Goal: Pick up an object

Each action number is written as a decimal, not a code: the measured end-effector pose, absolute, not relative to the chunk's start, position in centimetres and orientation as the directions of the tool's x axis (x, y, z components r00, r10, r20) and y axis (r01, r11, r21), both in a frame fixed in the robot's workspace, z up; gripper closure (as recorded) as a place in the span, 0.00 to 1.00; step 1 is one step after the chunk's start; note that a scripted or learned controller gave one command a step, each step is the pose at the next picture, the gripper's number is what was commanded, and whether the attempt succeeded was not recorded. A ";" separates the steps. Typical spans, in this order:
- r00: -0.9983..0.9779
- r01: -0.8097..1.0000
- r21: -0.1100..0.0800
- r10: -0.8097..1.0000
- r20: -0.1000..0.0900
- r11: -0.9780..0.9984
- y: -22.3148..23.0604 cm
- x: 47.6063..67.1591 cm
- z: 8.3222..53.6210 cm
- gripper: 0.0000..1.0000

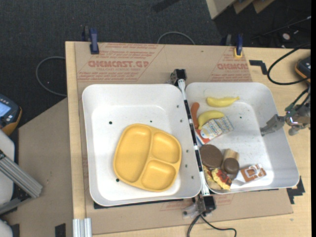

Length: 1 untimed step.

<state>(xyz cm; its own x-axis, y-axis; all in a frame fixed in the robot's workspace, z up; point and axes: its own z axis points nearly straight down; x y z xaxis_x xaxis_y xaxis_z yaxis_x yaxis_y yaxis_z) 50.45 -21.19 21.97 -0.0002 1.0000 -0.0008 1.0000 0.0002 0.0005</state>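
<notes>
The worktop [74, 107] carries two white bins. The left bin [98, 112] holds a yellow divided plate [147, 157]. In the right bin [269, 132] lie two bananas [222, 100], a small carton [216, 128] and brown pucks [212, 155]. The hand [291, 120] sits at that bin's right rim; its state I cannot tell.

Yellow divided plate [147, 157] in left bin [98, 107], toy food cluttering right bin [276, 132]

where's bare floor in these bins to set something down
Left bin: a bare strip between its back wall and the yellow divided plate. Right bin: bare along its right side, from the banana down toward the small orange packet. Crowded along the divider, around the brown discs.
</notes>
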 end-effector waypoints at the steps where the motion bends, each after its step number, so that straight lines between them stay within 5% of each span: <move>1: -0.007 1.000 -0.003 1.000 0.005 0.007 -11.0 51.2 8.7 0.00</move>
<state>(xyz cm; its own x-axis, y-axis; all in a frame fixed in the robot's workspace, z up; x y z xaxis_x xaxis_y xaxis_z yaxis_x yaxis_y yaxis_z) 51.18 -11.03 8.73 -0.0069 1.0000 0.0048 1.0000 0.0069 -0.0031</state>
